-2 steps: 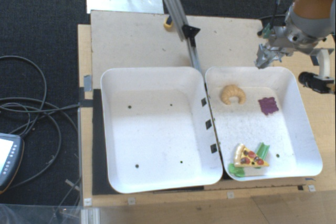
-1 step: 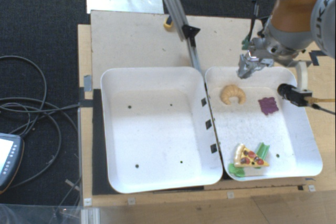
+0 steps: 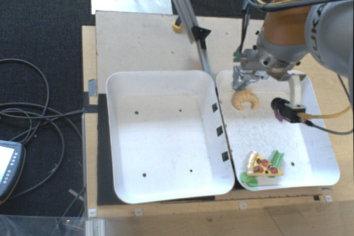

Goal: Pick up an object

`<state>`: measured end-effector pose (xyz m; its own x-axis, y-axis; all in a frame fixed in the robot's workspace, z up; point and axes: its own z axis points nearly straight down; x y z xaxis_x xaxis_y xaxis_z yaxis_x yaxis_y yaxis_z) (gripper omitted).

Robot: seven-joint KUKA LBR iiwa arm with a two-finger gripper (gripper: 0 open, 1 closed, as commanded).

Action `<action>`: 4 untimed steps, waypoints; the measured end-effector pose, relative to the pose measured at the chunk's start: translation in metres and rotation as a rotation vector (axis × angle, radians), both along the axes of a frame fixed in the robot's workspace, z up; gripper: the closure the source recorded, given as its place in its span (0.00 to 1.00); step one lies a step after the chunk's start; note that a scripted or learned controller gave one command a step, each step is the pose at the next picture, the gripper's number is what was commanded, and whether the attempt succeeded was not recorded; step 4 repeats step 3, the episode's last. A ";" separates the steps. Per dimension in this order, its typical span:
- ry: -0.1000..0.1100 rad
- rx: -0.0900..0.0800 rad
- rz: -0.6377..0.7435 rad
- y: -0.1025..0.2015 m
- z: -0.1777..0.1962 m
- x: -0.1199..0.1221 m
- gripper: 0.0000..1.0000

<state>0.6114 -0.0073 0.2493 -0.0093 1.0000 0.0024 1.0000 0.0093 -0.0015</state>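
**Arm over the right bin, gripper just above the croissant**

Bench (image 3: 138, 41): lies pale on dark carpet, bears two shallow white bins side by side, touching along a shared edge marked with black tabs.

Left bin (image 3: 119, 119): takes up the middle of the view; shows a few dark dots on its floor.

Right bin (image 3: 321, 135): sits a little narrower in view, holds all three loose things.

Arm (image 3: 326, 19): reaches in from the right, grey, with the orange band bulging above the wrist; hangs over the far part of the right bin, with yellow and black hoses looped around it. Carries a black block (image 3: 285, 109) on a white bracket at the near side of the wrist.

Pole (image 3: 182, 3): slants grey from the top edge down to the far rim where the bins meet.

Cables (image 3: 33, 113): loop on the carpet at the left, beside a pendant (image 3: 8, 166) at the edge.

Gripper (image 3: 243, 81): points down, tip just above the croissant, possibly touching it. Spread or closed: cannot be made out at this angle; grips nothing visibly.

Croissant (image 3: 244, 100): rests tan and curved on the floor of the right bin, near its far left corner, close to the dividing edge.

Pizza slice (image 3: 263, 166): lies near the front left corner of the right bin, well apart from the croissant.

Green piece (image 3: 276, 158): touches the pizza slice on its right side.
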 end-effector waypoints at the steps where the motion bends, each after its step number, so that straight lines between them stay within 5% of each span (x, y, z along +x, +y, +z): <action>1: -0.001 0.000 0.001 0.054 0.000 -0.006 1.00; 2: 0.000 0.000 0.001 0.100 0.003 -0.025 1.00; 3: -0.002 -0.001 -0.006 0.096 0.003 -0.024 0.00; 4: -0.002 -0.001 -0.006 0.096 0.003 -0.024 0.00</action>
